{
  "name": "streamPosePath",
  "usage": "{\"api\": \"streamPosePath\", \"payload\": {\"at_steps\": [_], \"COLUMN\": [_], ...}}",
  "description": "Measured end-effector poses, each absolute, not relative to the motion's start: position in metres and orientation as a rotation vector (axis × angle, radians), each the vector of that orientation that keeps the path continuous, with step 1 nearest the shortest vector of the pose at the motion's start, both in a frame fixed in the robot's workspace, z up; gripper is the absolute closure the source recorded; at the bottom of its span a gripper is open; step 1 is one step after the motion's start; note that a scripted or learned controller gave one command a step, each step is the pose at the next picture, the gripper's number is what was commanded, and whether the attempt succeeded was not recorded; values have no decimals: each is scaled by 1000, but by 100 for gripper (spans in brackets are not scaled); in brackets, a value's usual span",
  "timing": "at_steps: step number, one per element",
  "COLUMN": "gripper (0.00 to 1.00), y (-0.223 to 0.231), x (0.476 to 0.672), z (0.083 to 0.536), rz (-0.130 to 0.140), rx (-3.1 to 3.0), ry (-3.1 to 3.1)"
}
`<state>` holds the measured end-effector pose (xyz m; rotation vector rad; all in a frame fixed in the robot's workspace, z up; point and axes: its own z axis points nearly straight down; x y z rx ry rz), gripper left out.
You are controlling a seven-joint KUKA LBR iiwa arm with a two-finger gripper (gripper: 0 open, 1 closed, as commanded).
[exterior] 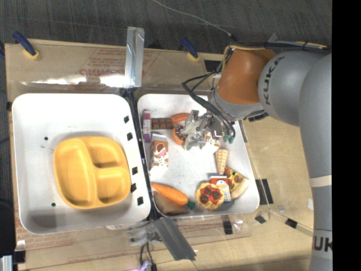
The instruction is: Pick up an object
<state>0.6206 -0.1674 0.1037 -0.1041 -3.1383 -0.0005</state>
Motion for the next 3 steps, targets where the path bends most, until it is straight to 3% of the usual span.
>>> {"api": "streamPosePath", "payload": {"at_steps": [1, 2, 3], "gripper": [100, 100, 100], "y": [-115, -129, -121], "x": [646, 642, 577], "z": [168, 240, 253], "rz": [0, 2, 2], "rx": [-392, -646, -1093], "ry": [-3123, -3082, -2945]}}
